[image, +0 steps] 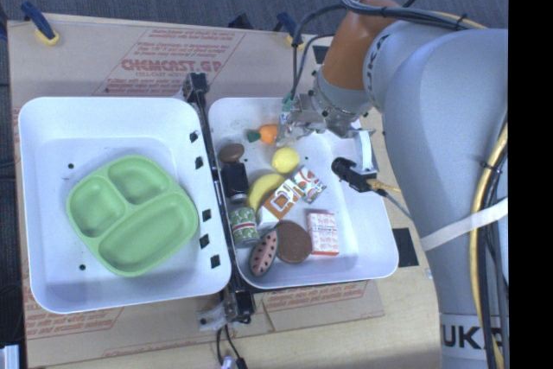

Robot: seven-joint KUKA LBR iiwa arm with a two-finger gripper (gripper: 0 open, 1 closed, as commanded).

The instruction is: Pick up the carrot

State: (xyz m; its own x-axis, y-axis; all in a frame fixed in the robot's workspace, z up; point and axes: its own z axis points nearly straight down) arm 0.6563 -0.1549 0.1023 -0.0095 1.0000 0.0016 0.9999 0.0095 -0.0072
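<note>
The carrot (268, 134) is a small orange piece with a green top pointing left. It lies near the far edge of the right bin (371, 251). My gripper (292, 122) is low over the bin's far side, just right of the carrot and very close to it. The wrist and its metal parts hide whether it touches the carrot. The grey arm with its orange band comes in from the right and covers the bin's far right corner.
The right bin also holds a lemon (285, 159), a banana (263, 188), a brown disc (231, 153), a black box (233, 179), a can (244, 225), snack packs (294, 193), a cookie (294, 242) and a watermelon slice (263, 253). In the left bin (43, 134) lies a green divided plate (134, 212).
</note>
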